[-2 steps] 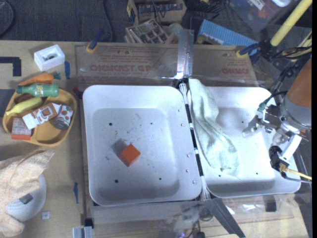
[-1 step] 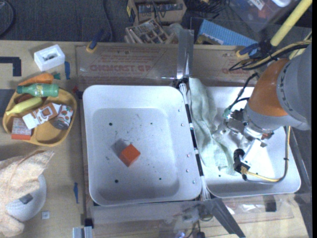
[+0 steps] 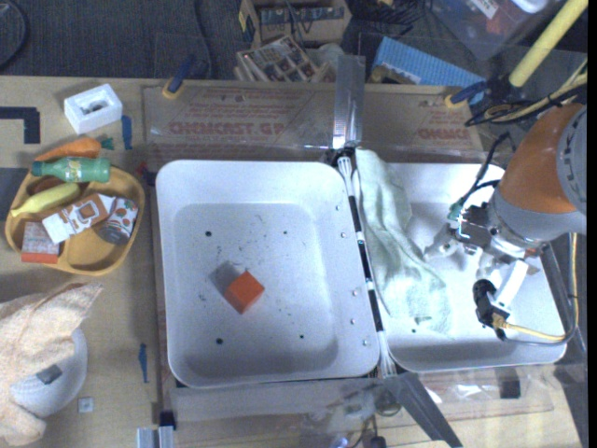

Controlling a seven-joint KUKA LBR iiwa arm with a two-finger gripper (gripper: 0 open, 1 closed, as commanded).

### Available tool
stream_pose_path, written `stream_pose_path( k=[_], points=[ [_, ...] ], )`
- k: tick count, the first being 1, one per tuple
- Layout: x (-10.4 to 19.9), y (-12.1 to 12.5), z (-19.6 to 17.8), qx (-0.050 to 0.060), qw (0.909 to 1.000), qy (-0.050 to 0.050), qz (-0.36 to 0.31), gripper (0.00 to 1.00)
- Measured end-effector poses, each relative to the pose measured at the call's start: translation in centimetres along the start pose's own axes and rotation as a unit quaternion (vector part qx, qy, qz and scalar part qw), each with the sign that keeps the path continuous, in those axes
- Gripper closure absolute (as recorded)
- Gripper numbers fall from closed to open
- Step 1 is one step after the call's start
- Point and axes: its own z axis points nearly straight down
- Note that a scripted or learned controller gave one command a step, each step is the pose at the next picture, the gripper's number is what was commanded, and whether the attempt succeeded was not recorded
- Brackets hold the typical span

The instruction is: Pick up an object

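You see two white bins, one orange block [image 3: 246, 291] near the left bin's [image 3: 187, 194] middle, one pale cloth [image 3: 399, 250] along the right bin's [image 3: 532, 348] left edge, gripper [image 3: 466, 241] above it, jaw state unclear.

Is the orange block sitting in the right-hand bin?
No, the orange block lies in the left bin; the right bin holds a pale cloth.

I am looking at a small orange block [image 3: 245, 292] sitting alone on the floor of the left bin [image 3: 187, 189] — a little left of the bin's middle and toward its near side. It is lying flat with one corner turned toward the camera, its top face showing bright orange — a grey shadow is falling just to its upper left.
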Motion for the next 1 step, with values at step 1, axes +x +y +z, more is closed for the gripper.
stream_pose_path(
  k=[1],
  points=[
    [-3.21,2.18,-2.31,0.0,0.9995,0.0,-0.032,0.0]
  ],
)
